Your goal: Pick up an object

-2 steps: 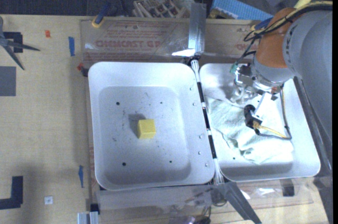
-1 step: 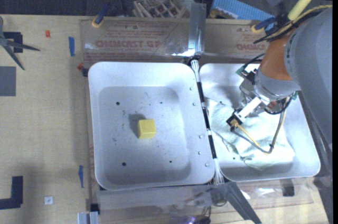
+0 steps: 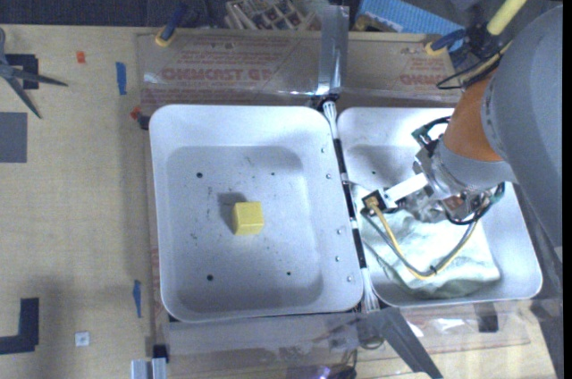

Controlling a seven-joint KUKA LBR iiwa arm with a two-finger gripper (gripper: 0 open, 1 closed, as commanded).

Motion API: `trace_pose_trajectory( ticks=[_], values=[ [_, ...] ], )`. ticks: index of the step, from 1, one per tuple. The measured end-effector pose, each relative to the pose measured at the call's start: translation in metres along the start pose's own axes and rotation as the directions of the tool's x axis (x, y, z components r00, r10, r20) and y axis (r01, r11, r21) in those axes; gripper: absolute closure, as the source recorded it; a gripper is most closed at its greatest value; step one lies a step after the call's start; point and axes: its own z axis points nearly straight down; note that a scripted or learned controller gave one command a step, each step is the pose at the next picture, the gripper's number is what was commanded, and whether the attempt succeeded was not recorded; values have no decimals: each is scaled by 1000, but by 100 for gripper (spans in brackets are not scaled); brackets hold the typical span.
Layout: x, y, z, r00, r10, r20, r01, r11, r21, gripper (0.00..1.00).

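A small yellow block lies near the middle of the left bin. In the right bin, a crumpled pale white-green cloth-like thing covers the near part of the floor. My gripper hangs low over the far edge of that pale thing, with the grey arm and its orange band above it. The wrist body and a looping yellow cable hide the gripper's tips and whatever lies directly beneath them.
The ridge between the bins runs just left of the gripper. Cardboard sheets lie behind both bins, and the wooden bench stretches to the left, with small blue clips on it.
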Motion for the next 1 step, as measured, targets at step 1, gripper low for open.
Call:
trace_pose_trajectory(
  ticks=[1],
  values=[
    [-17, -87, -94, 984, 177, 13, -178, 984, 4, 100]
  ],
)
